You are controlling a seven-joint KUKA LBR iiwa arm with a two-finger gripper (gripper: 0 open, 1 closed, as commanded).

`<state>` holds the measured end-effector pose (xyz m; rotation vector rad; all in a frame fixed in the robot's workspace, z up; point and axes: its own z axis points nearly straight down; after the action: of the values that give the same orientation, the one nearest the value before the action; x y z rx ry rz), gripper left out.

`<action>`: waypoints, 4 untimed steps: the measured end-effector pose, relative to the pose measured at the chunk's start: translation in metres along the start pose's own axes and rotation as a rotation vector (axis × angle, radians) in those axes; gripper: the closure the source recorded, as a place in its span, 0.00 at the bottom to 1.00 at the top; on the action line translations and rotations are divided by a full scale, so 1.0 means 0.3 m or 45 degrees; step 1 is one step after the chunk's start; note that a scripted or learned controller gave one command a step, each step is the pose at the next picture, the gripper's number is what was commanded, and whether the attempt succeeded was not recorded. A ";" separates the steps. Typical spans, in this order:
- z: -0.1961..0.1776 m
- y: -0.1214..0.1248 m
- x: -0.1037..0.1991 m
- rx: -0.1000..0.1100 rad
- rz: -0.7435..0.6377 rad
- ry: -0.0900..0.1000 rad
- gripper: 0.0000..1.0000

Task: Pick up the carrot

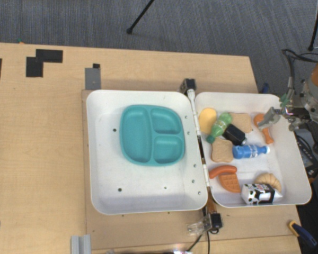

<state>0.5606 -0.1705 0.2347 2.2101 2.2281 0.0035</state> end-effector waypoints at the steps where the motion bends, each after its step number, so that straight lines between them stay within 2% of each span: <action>1: 0.373 0.233 0.184 -0.031 0.114 -0.001 0.00; 2: 0.084 0.291 -0.042 -0.015 0.092 -0.009 0.00; 3: 0.418 0.303 -0.054 -0.008 -0.140 -0.007 0.00; 4: 0.467 0.202 -0.006 -0.028 -0.040 -0.009 0.00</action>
<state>0.6217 -0.1721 0.0949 2.1608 2.2478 0.0202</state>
